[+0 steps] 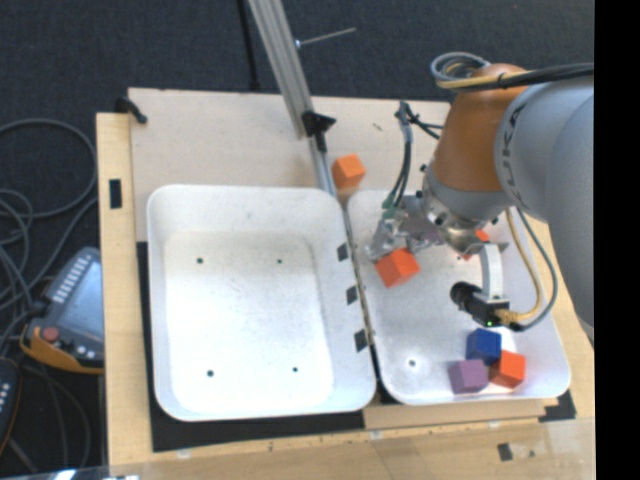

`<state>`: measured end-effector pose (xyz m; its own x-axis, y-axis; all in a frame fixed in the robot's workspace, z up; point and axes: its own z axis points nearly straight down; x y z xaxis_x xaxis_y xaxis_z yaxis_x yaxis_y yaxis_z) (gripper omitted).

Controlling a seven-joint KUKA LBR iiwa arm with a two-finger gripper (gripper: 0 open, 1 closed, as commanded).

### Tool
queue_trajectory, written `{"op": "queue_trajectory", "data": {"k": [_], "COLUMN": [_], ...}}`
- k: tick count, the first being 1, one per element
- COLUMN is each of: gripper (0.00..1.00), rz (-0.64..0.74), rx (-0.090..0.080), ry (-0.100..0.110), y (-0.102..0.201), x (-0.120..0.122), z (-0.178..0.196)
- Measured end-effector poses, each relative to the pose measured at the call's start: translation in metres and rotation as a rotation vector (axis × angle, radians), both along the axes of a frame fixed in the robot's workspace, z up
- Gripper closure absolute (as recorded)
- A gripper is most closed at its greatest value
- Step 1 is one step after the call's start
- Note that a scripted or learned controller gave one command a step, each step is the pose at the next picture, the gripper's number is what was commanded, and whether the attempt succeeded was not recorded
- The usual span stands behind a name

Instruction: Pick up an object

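My gripper (392, 245) hangs over the upper left part of the right bin (430, 383), close to the divide between the two bins. An orange cube (398, 267) sits right at its lower end, touching or nearly touching it; I cannot tell whether the cube is gripped or lies on the bin floor. A blue cube (484, 343), a purple cube (467, 375) and a second orange cube (511, 368) cluster in the right bin's near right corner. A small red piece (481, 235) peeks out beside the wrist.
Another orange cube (347, 171) rests on the bench behind the bins. A slanted aluminium post (285, 58) rises there, next to the left bin (160, 268). Cables (520, 288) hang from the wrist over the right bin.
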<state>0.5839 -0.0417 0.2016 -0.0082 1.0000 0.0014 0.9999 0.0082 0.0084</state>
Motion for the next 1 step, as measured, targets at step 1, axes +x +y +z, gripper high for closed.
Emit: {"op": "queue_trajectory", "data": {"k": [1], "gripper": [1.0], "rz": [-0.001], "rx": [0.001], "ry": [0.011], "y": [0.0594], "x": [-0.0584], "z": [-0.0054]}}
